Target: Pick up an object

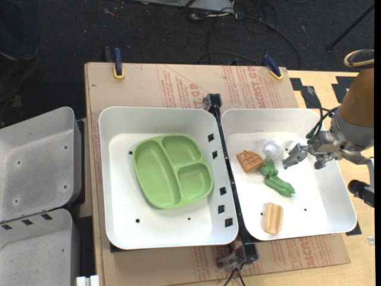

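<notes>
So, going from far left: the green divided plate (173, 171) sits alone in the left bin (113, 159), way off from my fingers (296, 154), past the divider where the two bins meet, so I'm ignoring it. Everything I care about is in the right bin (333, 213), the one I'm hanging over. Closest bunch, just to the left of my fingers: a brown waffle-looking piece (250, 160), then a small whitish or clear thing (271, 149) that's nearly at my fingertips, too washed out against the bin for me to say what it is. Right below and a bit left of me is the green toy (276, 180), some bent pod-shaped thing, and its long axis runs diagonally, from up near the waffle down and away toward the bin's near right. Further down from that, well apart from me, is a tan bun-like piece (272, 217) lying with its long side running toward the bin's front edge. My fingers look slightly apart with nothing between them, pointing left toward the clutter. My guess is the green one is the easiest grab: it's the nearest solid thing, so I'd want to drop down and left a touch and turn so I close across its narrow width, not along the diagonal. The risk is bumping the whitish thing on the way.
</notes>
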Robot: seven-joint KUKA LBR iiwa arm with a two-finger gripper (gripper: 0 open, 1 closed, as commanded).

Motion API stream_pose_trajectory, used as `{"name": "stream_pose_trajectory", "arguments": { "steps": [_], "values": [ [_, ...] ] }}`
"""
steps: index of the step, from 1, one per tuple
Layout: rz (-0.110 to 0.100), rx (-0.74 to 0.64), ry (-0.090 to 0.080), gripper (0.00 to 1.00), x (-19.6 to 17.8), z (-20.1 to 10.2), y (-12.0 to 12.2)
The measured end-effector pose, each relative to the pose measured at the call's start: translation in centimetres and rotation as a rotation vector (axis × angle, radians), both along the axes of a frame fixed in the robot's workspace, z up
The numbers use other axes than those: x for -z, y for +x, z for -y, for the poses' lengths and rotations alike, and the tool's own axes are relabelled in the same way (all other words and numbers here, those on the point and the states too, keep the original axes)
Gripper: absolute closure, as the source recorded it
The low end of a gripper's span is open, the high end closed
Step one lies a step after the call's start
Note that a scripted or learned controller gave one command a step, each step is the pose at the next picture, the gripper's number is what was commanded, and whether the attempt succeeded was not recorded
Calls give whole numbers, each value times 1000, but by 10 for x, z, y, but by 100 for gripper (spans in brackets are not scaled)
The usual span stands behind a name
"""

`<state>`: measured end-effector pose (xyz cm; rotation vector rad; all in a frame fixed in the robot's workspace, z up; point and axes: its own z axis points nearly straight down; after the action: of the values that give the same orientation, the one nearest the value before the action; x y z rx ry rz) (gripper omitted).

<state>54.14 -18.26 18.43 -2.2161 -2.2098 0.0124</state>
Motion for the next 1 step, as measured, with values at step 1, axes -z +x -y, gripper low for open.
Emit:
{"name": "stream_pose_trajectory", "arguments": {
  "steps": [1],
  "values": [
    [13,-4,-3,0,-8,-1,3]
  ]
}}
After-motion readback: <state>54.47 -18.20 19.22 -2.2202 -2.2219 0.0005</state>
